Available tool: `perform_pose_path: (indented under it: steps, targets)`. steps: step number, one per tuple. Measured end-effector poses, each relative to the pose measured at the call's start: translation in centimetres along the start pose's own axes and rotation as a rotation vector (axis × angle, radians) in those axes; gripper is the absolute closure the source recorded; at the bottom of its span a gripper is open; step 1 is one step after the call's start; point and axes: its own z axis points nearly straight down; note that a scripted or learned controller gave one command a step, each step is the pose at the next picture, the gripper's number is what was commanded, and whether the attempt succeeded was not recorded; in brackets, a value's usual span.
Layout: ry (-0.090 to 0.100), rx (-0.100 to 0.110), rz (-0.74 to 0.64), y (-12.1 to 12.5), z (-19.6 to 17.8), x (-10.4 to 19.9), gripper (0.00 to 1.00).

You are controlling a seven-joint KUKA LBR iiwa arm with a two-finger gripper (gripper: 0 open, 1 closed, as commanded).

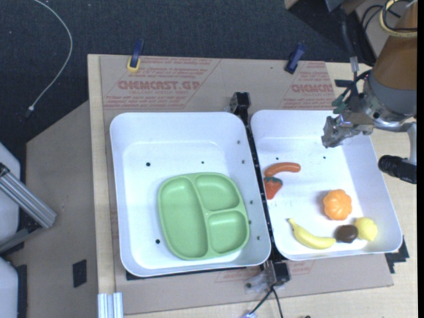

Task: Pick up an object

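The right bin holds a red sausage, a small red strawberry-like piece, an orange fruit, a yellow banana, a dark brown lump and a yellow lemon. My gripper hangs over the back right part of that bin, above and to the right of the sausage, well apart from every object. Nothing shows between its fingers.
The left bin contains a green three-compartment plate. A black clamp sits between the bins at the back. Blue clips hold the cardboard bench top. A black knob juts in at the right.
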Motion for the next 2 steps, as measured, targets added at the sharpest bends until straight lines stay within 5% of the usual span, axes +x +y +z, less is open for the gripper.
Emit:
perform_pose_path:
  steps: [2]
  targets:
    - [-0.001, -0.004, 0.0, 2.2, 0.0, 10.3, 1.0]
